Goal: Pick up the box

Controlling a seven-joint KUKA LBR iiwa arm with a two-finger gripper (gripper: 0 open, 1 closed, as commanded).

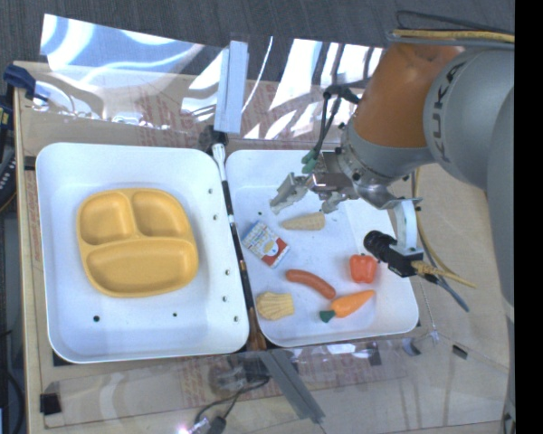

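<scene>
The grey two-finger gripper (300, 194) is hovering open and empty over the right white bin (394, 319), just above a pale wedge (304, 221). The small red-and-white box (264, 243) is lying near, at lower left, on the bin floor.

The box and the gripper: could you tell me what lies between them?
In the camera view, bare white bin floor separates the gripper from the box; the pale wedge-shaped toy lies just right of that line.

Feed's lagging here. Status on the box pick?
Gripper above right bin, nothing held. Box flat near bin's left wall, untouched. Pale wedge lies between them.
</scene>
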